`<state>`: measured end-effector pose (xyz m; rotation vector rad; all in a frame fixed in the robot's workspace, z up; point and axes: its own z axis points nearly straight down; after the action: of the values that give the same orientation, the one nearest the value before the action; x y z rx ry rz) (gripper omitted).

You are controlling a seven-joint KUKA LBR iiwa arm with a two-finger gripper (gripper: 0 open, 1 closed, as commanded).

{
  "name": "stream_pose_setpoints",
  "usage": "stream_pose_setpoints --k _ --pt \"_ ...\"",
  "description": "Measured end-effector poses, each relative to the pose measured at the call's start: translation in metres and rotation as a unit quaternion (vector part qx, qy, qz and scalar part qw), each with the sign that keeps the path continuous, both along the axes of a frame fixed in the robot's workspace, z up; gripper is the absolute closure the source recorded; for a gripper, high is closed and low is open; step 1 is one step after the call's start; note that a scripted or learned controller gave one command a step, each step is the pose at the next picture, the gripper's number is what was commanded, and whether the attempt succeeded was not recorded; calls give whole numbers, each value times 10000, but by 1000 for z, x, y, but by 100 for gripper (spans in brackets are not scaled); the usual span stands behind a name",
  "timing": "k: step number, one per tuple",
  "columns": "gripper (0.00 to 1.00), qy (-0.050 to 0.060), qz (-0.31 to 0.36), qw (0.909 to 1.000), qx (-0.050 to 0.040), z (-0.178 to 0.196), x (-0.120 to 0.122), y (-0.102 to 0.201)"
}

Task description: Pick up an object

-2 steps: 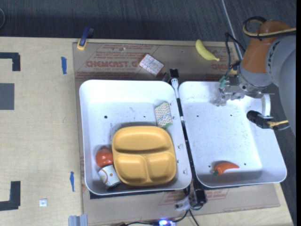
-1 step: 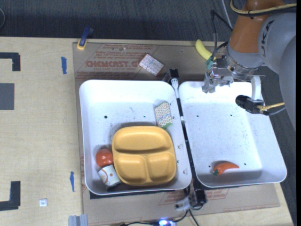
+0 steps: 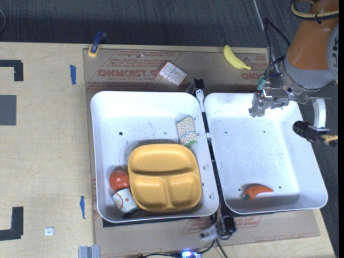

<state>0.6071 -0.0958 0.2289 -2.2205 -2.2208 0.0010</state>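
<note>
The arm (image 3: 314, 44) comes in from the right, and its end effector (image 3: 258, 110) hangs over the far right corner of the right bin (image 3: 301, 198). From where I stand I cannot tell how far open it is, and nothing shows in its hold.

The only thing in that bin is a small orange carrot (image 3: 257, 191) with a green stem end, lying flat near the front wall, well apart from the end effector (nearly the whole bin lies between them).

The left bin (image 3: 102, 112) is fuller. A yellow tray (image 3: 164, 176) with compartments sits upside up in the front half. A red ball (image 3: 119, 179) and a white can (image 3: 124, 200) lie just beside its left edge. A patterned packet (image 3: 187, 130) rests near the tray's far right corner.

On the table behind the bins lie a banana (image 3: 235, 58) and a small box (image 3: 172, 73).
</note>
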Motion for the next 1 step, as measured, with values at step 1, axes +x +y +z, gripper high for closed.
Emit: stream_pose_setpoints --k 1 --pt "100 2 -1 10000 2 8 -85 37"
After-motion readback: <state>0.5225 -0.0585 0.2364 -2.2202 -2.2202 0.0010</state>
